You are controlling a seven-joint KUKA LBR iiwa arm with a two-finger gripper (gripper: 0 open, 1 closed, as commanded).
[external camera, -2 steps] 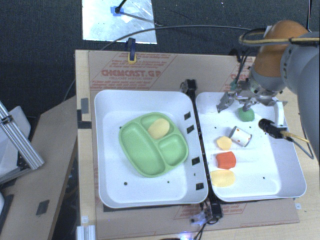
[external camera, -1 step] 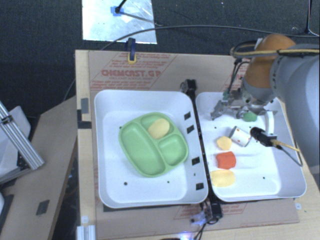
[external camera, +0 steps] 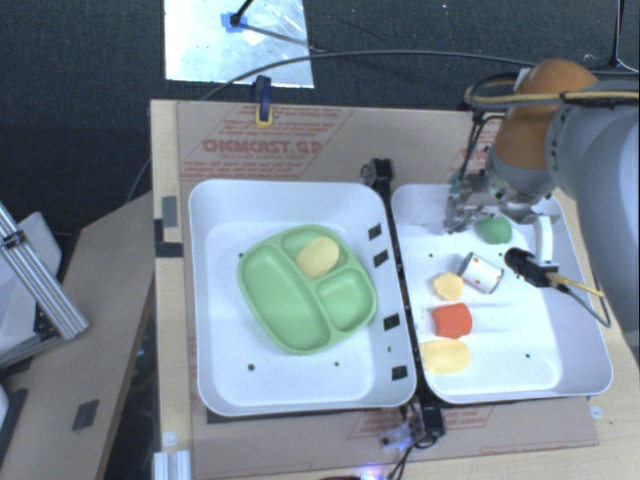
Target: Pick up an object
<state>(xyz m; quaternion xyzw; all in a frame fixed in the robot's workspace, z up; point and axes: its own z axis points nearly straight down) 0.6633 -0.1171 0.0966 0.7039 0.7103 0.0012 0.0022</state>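
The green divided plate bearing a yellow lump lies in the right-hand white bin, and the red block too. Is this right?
Not quite. The camera view shows the green divided plate, bearing the yellow lump, in the left-hand white bin; the red block does lie in the right-hand white bin.

Right bin (external camera: 560,373): a green round object (external camera: 494,231) at the far side. Toward the middle, a small yellow lump (external camera: 448,287) sits just beside a silver-and-white cylinder (external camera: 482,273) lying on its side. Nearer the camera are a red-orange block (external camera: 452,320), then a pale yellow piece (external camera: 446,356). Left bin (external camera: 230,373): a yellow oval lump (external camera: 318,256) rests in the far compartment of a green divided plate (external camera: 285,313).
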